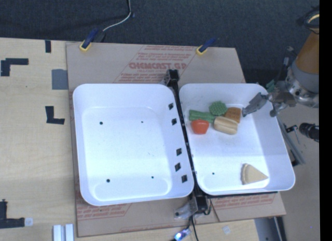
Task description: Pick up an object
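The right bin point(272, 136) holds a cluster near its far left: a green vegetable piece point(206, 112), a red tomato-like piece point(200, 126), a tan bread roll point(225, 125) and a small orange-brown piece point(233, 113). A beige wedge point(252, 174) lies alone near the bin's front right corner. My gripper point(263, 105) hangs over the right bin's far right edge, to the right of the cluster. Its fingers point(252, 104) are spread apart with nothing between them.
The left bin point(83, 131) sits beside the right one, joined by a black clip strip point(179, 131). Both rest on a cardboard sheet point(155, 64) on the wooden bench. The arm's orange band point(310, 53) is at the right edge. A cable point(122, 6) runs at the back.
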Motion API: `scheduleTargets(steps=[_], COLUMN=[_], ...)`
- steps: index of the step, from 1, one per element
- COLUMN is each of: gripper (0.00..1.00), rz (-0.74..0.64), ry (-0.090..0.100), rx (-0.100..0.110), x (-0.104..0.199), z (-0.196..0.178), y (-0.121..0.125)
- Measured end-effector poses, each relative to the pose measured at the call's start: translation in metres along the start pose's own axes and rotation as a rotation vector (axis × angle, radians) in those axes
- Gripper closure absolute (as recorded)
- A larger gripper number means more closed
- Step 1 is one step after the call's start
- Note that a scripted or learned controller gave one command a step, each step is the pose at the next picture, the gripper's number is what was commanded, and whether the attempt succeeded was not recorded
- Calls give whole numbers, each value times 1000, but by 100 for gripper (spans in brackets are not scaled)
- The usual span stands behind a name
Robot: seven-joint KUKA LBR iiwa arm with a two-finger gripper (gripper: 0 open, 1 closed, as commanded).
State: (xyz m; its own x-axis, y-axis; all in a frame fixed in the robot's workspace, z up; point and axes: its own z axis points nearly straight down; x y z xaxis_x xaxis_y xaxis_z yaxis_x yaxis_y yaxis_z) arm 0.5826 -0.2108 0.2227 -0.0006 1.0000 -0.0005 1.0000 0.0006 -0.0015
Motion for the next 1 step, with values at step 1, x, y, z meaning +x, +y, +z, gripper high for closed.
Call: scheduleTargets(steps=[1], gripper=[0], rz=[-5], ry=[-2], rx=[-8], x=[17], z=[-40], y=[66])
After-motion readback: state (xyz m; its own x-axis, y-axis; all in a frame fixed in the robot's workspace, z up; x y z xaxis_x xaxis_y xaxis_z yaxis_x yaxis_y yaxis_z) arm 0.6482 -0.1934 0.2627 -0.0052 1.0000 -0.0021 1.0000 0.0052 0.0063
